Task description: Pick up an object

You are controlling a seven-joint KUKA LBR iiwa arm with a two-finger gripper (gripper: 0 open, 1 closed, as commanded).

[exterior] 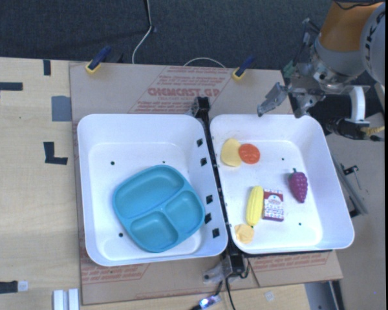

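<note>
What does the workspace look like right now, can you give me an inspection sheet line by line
Surface: two white bins side by side, left bin and right bin, on a cardboard sheet over a wooden bench.
Job's things: in the right bin, orange piece touching yellow piece, grapes, corn beside a small red box, yellow item.
Clutter: blue divided tray in the left bin.
Hand: hand open, above the right bin's far edge, holding nothing.
Cables: white cable behind the bench.
Surroundings: two clamps at the cardboard's far edge.
</note>
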